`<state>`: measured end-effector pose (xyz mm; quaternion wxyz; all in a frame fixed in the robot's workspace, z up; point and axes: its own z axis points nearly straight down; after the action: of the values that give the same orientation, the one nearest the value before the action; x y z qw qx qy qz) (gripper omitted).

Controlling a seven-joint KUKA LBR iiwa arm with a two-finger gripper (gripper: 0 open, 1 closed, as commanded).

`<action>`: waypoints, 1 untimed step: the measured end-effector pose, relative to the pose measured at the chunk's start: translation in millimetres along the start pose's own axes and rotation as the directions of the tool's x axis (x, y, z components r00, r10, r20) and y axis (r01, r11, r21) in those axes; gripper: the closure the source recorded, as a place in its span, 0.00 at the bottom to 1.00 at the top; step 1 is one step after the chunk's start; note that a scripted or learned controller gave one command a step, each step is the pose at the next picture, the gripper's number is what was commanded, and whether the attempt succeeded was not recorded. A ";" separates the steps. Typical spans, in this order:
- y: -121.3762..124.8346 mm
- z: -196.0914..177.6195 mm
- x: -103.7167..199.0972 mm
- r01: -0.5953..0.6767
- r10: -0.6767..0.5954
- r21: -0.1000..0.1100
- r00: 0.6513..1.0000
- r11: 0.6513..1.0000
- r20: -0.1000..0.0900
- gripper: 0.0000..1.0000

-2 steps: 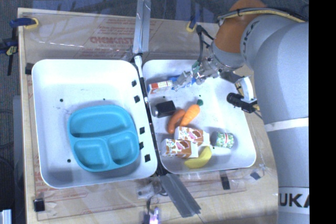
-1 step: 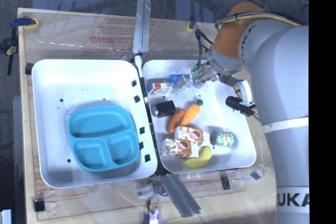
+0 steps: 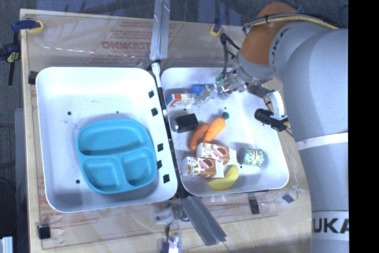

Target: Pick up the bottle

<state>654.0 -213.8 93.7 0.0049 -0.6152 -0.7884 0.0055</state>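
A blue sectioned tray [image 3: 116, 160] lies in the left bin [image 3: 53, 89], while in the right bin [image 3: 269, 154] the clear bottle [image 3: 200, 93] lies on its side near the far wall, the gripper [image 3: 224, 83] touching its right end, grip state unclear.

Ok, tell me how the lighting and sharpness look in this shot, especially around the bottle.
Camera view: lighting is soft and even; the blue tray casts only a faint shadow in the left bin. Glare streaks cross the clear sheet behind the bins. The bottle by the gripper is small and blurry, its outline hard to read.
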 end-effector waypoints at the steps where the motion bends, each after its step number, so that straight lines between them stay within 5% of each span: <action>1: 3.3 -23.8 2.0 0.021 -0.021 -0.015 1.000 1.000 0.002 0.00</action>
<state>657.1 -211.0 117.4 -0.0004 -0.6068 -0.7948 0.0003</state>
